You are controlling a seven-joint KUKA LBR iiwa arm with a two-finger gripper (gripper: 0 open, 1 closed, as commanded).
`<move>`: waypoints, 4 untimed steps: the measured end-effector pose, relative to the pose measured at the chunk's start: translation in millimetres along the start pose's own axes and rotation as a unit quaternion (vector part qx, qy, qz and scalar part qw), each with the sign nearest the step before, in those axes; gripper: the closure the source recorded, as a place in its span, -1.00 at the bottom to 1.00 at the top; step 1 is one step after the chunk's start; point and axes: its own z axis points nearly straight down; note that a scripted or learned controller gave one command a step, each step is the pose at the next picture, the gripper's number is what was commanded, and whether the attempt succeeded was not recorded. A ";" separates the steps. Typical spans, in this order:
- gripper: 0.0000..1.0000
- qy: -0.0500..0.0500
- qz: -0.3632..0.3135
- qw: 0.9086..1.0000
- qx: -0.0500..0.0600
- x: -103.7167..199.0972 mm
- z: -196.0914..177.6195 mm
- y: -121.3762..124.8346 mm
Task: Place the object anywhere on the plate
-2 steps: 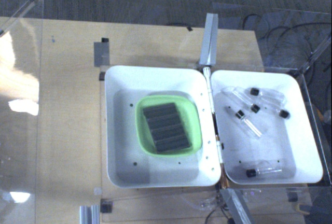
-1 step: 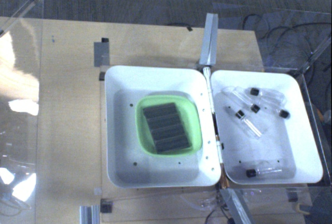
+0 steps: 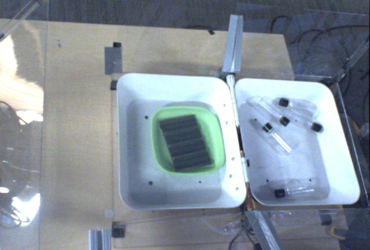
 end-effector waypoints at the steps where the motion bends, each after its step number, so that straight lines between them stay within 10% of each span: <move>1: -1.00 0.000 0.000 1.000 0.000 -0.1 0.0 0.0; 2: -1.00 -0.001 0.000 1.000 0.002 30.1 0.3 -37.0; 4: -1.00 -0.003 0.002 1.000 0.003 -0.6 48.9 -0.9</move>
